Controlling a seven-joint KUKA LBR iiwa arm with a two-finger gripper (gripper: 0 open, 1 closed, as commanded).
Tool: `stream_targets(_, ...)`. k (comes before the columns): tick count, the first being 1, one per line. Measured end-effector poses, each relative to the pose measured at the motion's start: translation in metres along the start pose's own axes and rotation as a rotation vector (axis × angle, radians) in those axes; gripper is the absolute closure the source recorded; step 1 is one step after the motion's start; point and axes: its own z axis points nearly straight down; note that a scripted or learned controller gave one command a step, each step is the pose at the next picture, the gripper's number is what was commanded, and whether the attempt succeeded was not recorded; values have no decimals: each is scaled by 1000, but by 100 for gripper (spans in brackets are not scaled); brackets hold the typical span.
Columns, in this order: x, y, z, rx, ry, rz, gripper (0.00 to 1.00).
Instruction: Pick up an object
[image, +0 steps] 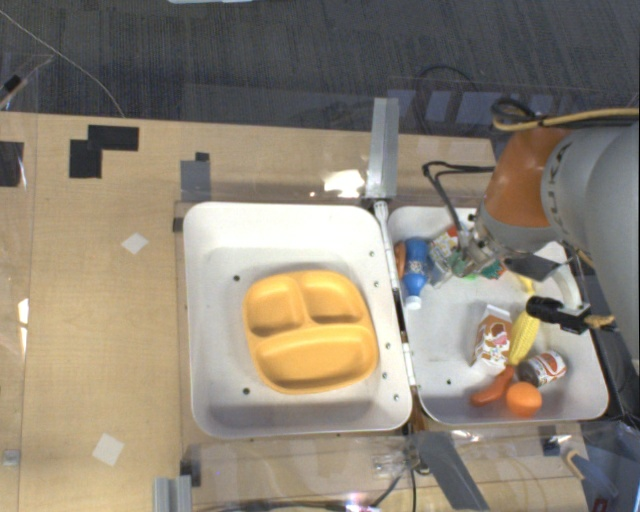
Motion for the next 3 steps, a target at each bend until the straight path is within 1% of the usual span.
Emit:
stream_targets(1,-3,-2,0,2,-3,4,0)
stream_targets(2,-6,-4,6,5,-1,256,0)
stream_targets(3,-82,-55,12,5,11,396,0)
